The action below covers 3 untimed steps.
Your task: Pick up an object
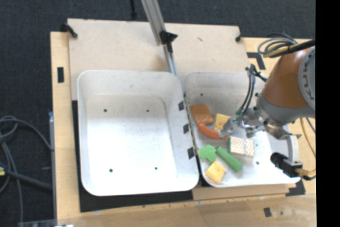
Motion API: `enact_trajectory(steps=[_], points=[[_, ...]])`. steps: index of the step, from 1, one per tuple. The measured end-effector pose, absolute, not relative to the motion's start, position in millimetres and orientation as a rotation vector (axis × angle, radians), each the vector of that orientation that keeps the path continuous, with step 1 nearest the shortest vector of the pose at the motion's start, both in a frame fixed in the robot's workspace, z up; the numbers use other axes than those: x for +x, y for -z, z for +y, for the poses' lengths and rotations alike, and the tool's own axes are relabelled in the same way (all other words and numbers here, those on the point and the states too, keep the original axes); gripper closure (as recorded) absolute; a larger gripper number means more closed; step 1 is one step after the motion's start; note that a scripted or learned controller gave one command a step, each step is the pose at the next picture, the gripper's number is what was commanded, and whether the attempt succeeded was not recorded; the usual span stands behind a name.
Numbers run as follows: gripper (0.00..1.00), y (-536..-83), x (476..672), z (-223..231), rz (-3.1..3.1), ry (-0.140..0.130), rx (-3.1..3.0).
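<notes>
Two shallow white bins sit side by side on the bench, and the right bin (pixel 212 85) holds all the loose objects: an orange-brown block (pixel 201 112) with an orange carrot-like piece (pixel 207 132) just near of it, a yellow wedge (pixel 221 121), a speckled cracker-like block (pixel 241 146), a green piece (pixel 221 156) and a yellow cube (pixel 215 171) at the near rim. The gripper (pixel 236 126) hangs low over the middle of this bin, between the yellow wedge and the speckled block, but whether its fingers are spread or clenched cannot be told. The left bin (pixel 127 82) lies well apart from the arm.
</notes>
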<state>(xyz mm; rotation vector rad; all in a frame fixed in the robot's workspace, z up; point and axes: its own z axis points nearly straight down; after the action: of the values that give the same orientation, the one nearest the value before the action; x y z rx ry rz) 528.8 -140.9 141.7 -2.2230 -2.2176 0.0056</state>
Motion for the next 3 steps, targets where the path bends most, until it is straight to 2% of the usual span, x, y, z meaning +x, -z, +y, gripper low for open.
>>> enact_trajectory(steps=[1, 2, 3], points=[[0.0, -103.4, 531.0, -145.3, -2.226, 0.0, -2.234], [1.0, -116.9, 533.6, -145.8, -2.224, 0.011, -2.245], [1.0, -180.8, 533.6, -145.0, -2.23, 0.007, -2.224]])
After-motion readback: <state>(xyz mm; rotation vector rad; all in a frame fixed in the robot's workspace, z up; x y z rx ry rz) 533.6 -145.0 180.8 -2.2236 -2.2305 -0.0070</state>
